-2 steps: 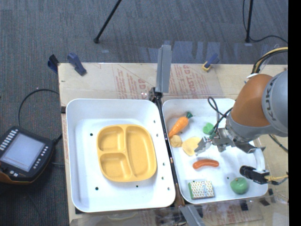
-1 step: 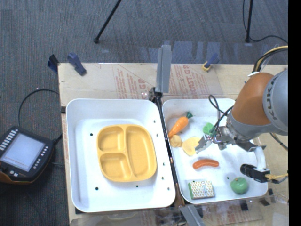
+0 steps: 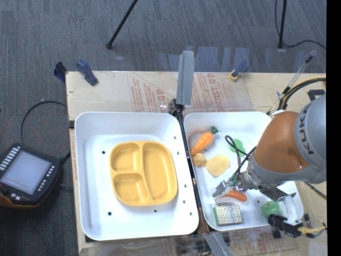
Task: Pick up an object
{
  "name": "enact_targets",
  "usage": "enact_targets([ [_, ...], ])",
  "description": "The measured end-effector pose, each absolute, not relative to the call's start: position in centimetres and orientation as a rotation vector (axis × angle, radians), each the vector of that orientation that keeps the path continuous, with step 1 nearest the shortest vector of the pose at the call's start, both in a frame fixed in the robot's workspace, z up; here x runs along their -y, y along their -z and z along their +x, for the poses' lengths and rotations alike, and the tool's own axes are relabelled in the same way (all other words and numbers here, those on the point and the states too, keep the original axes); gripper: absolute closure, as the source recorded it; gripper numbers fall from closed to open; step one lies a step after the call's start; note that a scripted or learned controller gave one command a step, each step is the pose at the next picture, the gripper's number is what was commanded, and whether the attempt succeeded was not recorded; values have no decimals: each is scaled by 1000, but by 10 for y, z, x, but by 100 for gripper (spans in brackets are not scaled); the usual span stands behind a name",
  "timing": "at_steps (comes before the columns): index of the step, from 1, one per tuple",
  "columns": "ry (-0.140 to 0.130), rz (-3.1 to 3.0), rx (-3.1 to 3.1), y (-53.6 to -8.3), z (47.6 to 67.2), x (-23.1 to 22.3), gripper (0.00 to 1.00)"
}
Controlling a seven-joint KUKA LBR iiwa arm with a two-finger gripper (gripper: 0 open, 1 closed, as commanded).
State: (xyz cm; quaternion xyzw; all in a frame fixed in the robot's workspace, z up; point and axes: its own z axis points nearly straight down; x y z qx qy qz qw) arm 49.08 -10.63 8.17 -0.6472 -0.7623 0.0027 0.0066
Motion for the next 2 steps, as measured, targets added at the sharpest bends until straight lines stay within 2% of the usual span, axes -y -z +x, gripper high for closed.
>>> enact_targets([
  [1,-12,-2028,2375,-88,491,107,100],
  [2,11,-2080,2362,-224,546,47,100],
])
